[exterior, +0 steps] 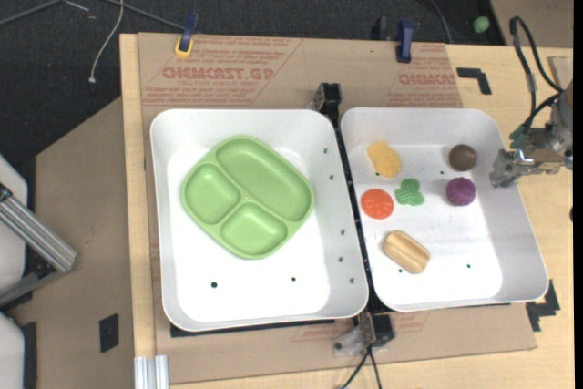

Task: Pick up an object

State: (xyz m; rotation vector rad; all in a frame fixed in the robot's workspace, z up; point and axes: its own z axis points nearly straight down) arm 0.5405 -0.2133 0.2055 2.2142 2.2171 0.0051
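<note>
The right bin point(510, 278) holds several small toy foods. A yellow piece point(385, 159) lies at the back left, with a round red-orange piece point(378, 203) and a small green piece point(410, 192) in front of it. A brown ball point(463, 158) and a purple ball point(461, 191) lie toward the right wall. A tan bread roll point(405, 251) sits nearest the front. My gripper point(507, 170) hangs at the bin's right rim, just right of the two balls, with nothing seen in it.
The left bin point(182, 287) holds a green divided plate point(247, 196). Blue clamps point(189, 33) pin the cardboard at the back. Cables and boxes lie beyond the bench at the top right.
</note>
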